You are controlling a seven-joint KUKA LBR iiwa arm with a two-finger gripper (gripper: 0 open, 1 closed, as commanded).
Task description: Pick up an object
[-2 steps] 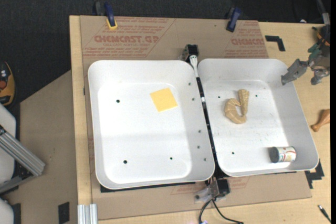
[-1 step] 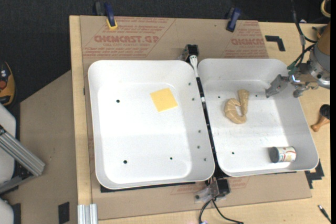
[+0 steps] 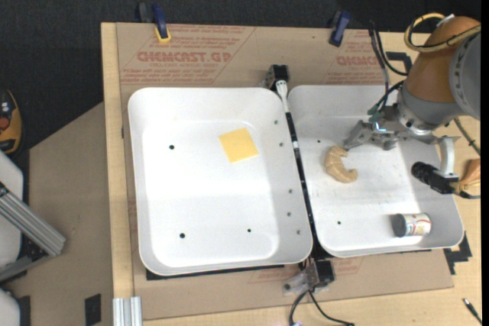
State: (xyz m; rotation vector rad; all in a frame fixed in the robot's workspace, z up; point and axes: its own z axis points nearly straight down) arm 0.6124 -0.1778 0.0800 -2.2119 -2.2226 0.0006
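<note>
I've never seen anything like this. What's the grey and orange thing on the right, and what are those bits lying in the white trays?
That is a robot arm, filmed by one camera above the bench. Its gripper, a two-fingered claw, hangs over the right bin, just beside a tan croissant-shaped piece. Nothing shows between its fingers. A small tube with a dark cap lies near that bin's lower right corner. The left bin holds a flat yellow square. The arm's job is to pick something up.

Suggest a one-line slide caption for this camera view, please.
Gripper hovers beside a croissant in the right bin; yellow square lies in the left bin.
</note>
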